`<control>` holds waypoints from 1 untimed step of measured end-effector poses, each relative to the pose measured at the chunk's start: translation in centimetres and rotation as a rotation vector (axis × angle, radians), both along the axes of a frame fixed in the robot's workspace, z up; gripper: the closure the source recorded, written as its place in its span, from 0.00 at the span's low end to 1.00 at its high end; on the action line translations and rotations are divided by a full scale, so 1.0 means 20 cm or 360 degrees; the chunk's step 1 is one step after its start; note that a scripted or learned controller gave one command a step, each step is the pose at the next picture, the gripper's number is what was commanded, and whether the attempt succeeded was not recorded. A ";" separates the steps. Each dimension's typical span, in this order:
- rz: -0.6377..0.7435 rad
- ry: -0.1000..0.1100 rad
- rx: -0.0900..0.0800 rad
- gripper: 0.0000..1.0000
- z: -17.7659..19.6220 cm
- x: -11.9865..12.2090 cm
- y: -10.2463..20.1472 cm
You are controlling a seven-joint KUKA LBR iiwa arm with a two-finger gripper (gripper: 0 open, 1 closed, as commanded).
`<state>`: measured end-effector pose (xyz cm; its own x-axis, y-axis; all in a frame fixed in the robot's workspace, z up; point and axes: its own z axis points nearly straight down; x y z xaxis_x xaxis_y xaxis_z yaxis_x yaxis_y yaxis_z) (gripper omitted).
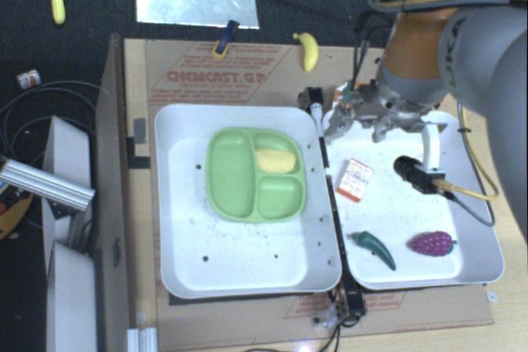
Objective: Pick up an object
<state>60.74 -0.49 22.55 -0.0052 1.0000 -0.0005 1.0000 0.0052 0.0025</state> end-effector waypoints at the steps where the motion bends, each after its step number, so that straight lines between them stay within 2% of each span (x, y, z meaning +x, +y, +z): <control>1: -0.0009 0.0005 -0.0001 0.00 -0.21 -0.03 -0.14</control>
